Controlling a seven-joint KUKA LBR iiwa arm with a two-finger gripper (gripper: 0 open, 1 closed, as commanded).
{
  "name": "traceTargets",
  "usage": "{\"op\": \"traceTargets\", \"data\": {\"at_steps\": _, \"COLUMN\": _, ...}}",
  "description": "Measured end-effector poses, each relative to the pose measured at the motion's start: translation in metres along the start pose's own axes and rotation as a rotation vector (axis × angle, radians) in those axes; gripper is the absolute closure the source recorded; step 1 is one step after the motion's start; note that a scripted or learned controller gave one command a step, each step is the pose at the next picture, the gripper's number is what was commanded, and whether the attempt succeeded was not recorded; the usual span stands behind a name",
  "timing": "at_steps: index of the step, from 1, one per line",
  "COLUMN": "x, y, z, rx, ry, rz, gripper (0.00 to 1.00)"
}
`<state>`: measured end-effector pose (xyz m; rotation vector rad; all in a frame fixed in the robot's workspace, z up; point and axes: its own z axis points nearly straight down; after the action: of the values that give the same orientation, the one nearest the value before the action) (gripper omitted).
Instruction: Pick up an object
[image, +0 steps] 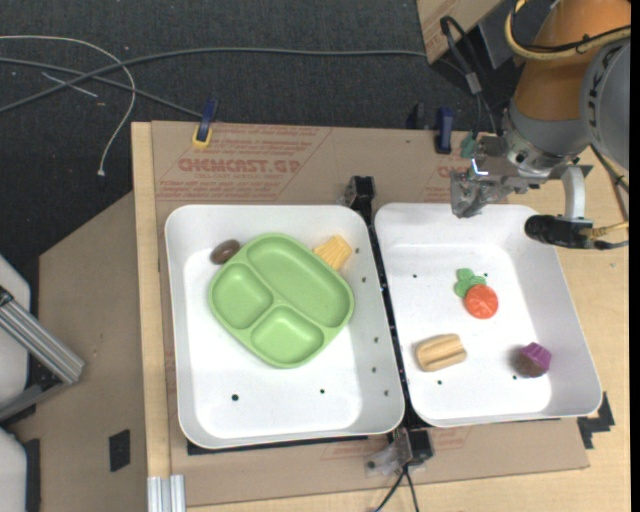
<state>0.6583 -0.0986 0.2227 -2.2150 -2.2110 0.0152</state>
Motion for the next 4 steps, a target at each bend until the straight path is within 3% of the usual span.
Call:
{"op": "traceTargets", "data": {"at_steps": 1, "x": 0.000, "y": 0.002, "z": -0.010, "rx": -0.014, "ry": -0.001, "rz": -0.002, "gripper": 0.00}}
{"op": "traceTargets", "data": {"at_steps": 2, "x": -0.004, "y": -0.006, "z": 0.048, "rx": -0.008, "ry": 0.000, "rz": -0.001, "gripper": 0.00}}
{"op": "traceTargets", "data": {"at_steps": 4, "x": -0.008, "y": 0.004, "z": 0.137, "rx": -0.014, "ry": -0.001, "rz": -0.003, "gripper": 0.00}}
